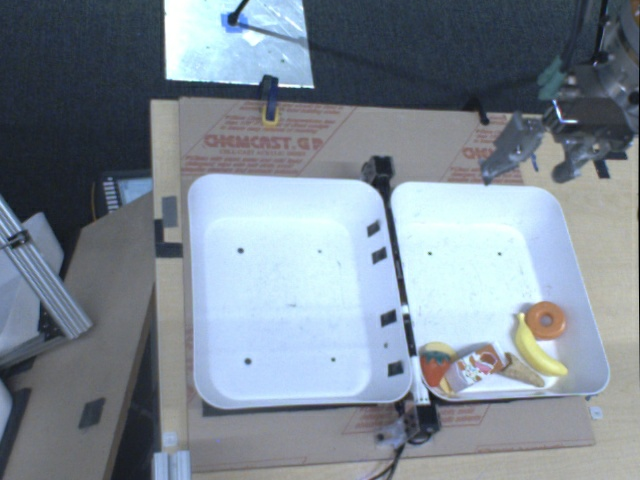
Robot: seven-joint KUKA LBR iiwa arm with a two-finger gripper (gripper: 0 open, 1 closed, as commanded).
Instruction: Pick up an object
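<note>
A small heap of toy food lies in the near right corner of the right bin: a yellow banana curving along the right wall, an orange doughnut-like ring touching its upper end, a brown cone-shaped piece just below the banana, a red-and-white packet beside that, and a round orange-red fruit with a green patch nearest the divider. They sit close together, some touching, along the bin's near wall.

The left bin sits alongside, the two joined by a dark strip with clips between them. Both rest on a brown cardboard sheet with red printing, clipped at its far edge by a yellow and black clamp.

The gripper hangs over the far right corner of the right bin, well apart from the toys, with nothing between its fingers. Its two grey fingers stand spread apart, pointing down and left.

Beyond the cardboard a shiny metal plate lies on dark carpet.
</note>
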